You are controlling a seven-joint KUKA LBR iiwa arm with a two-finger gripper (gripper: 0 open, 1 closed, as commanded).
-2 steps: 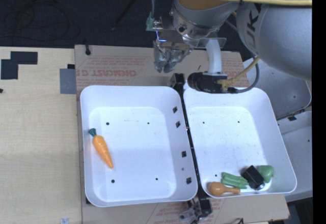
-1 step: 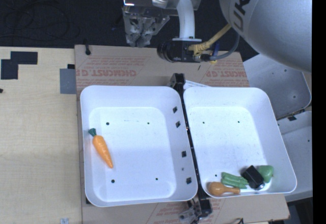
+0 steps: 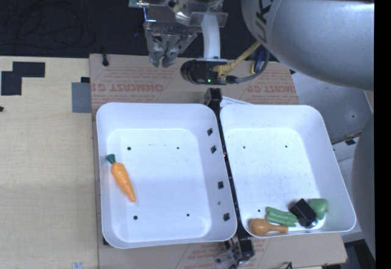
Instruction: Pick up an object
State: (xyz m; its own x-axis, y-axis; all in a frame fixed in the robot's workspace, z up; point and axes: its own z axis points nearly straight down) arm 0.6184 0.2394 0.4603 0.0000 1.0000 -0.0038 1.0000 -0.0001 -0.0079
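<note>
1. In the camera view, the gripper hangs above the far edge of the cardboard sheet, beyond the back wall of the left bin and well apart from everything in the bins.
2. Its fingers point down and sit close together, with nothing between them.
3. The carrot lies in the left bin near its left wall, on the bin floor. Its green top points toward the far side and its tip toward the near side.
4. The other things lie in the near right corner of the right bin.
5. A black block lies there, tilted, touching a rounded green piece on its right.
6. A green bean pod lies just left of the black block, and an orange gourd-shaped piece lies just in front of the pod, against the near wall.
7. The two bins stand side by side on the cardboard sheet, which rests on the pale wooden desk.
</note>
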